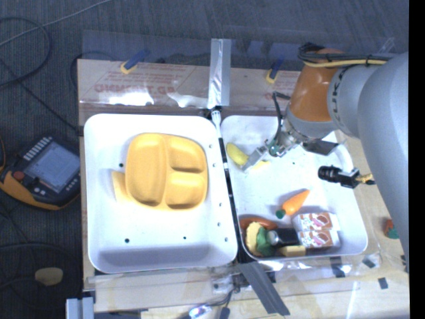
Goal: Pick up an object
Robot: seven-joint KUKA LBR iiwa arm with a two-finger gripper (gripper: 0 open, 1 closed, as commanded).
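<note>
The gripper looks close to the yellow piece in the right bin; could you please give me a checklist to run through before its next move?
1. Gripper over the right bin: ok.
2. Gripper next to the yellow piece: ok.
3. Yellow piece between the fingers: cannot tell.
4. Yellow piece away from the bin's wall: not ok, it lies near the left wall.
5. Yellow piece apart from the carrot and the carton: ok.
6. Yellow tray out of the way in the left bin: ok.
</note>
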